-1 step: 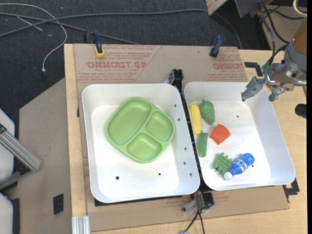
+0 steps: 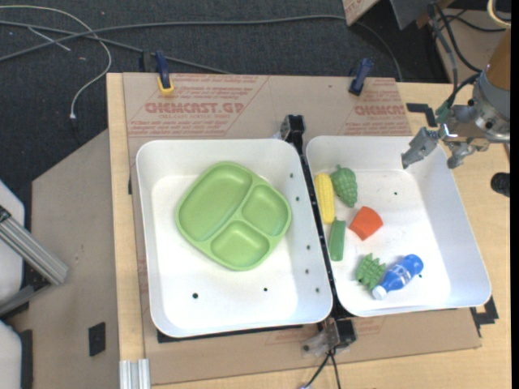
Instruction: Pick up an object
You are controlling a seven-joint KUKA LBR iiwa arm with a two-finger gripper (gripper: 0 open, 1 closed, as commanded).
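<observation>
The pincer (image 2: 438,150) is held spread and unloaded above the right bin's (image 2: 466,217) far edge.

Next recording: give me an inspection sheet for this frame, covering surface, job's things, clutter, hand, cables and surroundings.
Surface: cardboard-covered bench bearing left bin and right bin.
Job's things: in the right bin, corn cob, dark green bumpy piece, orange block, green pod, small green leafy piece, blue bottle.
Clutter: green divided plate in the left bin.
Hand: hand open above the right bin's far corner, holding nothing.
Cables: white cables on the floor, far left.
Surroundings: dark carpet, two clamps on the bench's far edge.
</observation>
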